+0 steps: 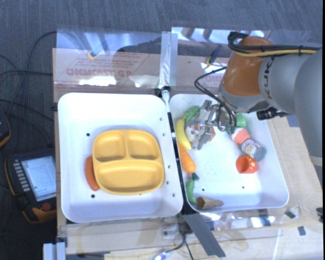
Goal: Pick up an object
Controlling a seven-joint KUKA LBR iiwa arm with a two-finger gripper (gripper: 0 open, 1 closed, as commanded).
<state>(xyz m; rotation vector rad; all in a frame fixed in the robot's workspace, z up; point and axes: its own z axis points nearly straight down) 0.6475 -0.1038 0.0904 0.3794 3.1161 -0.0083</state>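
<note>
The desk [62,69] carries two shallow white bins side by side, and the grey arm [292,85] with its orange band comes in from the upper right of the frame. The left bin [76,199], in the centre-left, holds a yellow divided plate [129,160] with a reddish sausage-shaped toy [90,173] tucked against its left edge. The right bin [271,188] holds the clutter: a banana [181,134] and a carrot [187,160] lying along its left wall, a green piece [191,114] near its upper left corner, a small jar with a grey cap [251,146] and a red cup [246,164] toward the right, and a green item [190,188] and a brown cone [208,202] by the lower edge. The gripper [206,128] is low over the upper left of the right bin, just beside the banana and the green piece; whether it is released or clenched, I cannot tell, and nothing can be made out in its grasp. No single target is fixed, so the task's thing is most likely the banana or the green piece nearest it. The main risk, as I judge it, is crowding: those pieces lie close to each other and to the bin wall, so a closing gripper could strike the wall, pinch two things at once, or nudge the banana aside and come up with nothing. Smooth, rounded toys may also slip out during a lift.
</note>
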